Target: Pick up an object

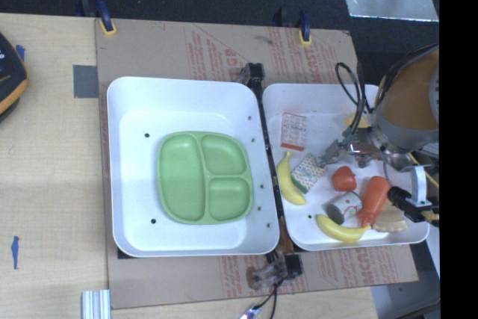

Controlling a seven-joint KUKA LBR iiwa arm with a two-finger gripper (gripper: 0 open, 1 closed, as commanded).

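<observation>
Landmark: we place everything against the right bin (pixel 328 97), the one crowded with small things.
Arm: we see it (pixel 407 104) reaching over that bin's right side, its wrist low above the clutter.
Gripper: the gripper (pixel 345 149) sits near the bin's middle, just above the small red object (pixel 343 178); we cannot tell how far its jaws stand apart, and we see nothing between them.
Candidates: the red object, the orange carrot-like piece (pixel 373 199) to its right, two bananas (pixel 289 179) (pixel 340 228) toward the bin's left and near edge, a printed card (pixel 293 131) toward its far side.
Left of landmark: the other bin holds a green divided plate (pixel 203 177).
Done: we judge only the approach is made.
Left: closing on one object and lifting it out; no item looks raised yet.
</observation>
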